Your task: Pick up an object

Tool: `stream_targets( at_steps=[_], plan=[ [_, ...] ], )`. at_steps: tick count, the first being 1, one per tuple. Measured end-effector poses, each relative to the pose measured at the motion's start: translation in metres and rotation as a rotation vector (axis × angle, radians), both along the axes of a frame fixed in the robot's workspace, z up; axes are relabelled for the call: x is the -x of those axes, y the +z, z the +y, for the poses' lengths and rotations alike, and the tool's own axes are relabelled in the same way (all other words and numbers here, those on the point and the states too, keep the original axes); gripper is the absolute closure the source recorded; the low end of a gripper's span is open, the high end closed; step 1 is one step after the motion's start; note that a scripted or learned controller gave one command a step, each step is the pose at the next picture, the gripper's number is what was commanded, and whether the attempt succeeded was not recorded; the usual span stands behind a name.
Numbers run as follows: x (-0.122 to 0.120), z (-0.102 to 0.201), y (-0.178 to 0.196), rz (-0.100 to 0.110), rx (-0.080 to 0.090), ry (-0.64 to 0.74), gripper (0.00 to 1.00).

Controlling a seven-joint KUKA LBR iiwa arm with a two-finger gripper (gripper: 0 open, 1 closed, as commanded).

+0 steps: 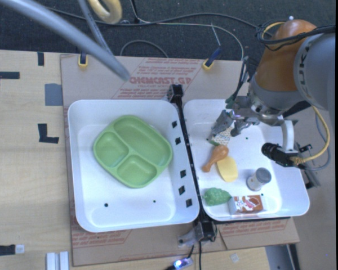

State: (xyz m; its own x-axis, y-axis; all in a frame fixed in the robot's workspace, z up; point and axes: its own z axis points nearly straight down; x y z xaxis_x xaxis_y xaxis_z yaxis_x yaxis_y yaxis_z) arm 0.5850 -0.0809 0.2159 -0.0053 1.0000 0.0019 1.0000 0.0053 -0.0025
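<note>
The arm reaches in from the right; end effector hangs low in the right bin, just above the orange drumstick toy. Cannot tell the state of its grip. Yellow piece, green clump, small can and packet lie nearby. Green divided plate sits in the left bin. Judged: lining up on the drumstick.
</note>
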Motion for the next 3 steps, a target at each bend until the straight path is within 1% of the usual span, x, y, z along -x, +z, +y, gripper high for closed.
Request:
stream_targets(
  at_steps=[2,3],
  plan=[
    [-0.021,0.116,0.001,-0.001,0.000,0.002,1.00],
    [-0.014,0.167,0.011,0.000,0.001,0.001,1.00]
  ],
)
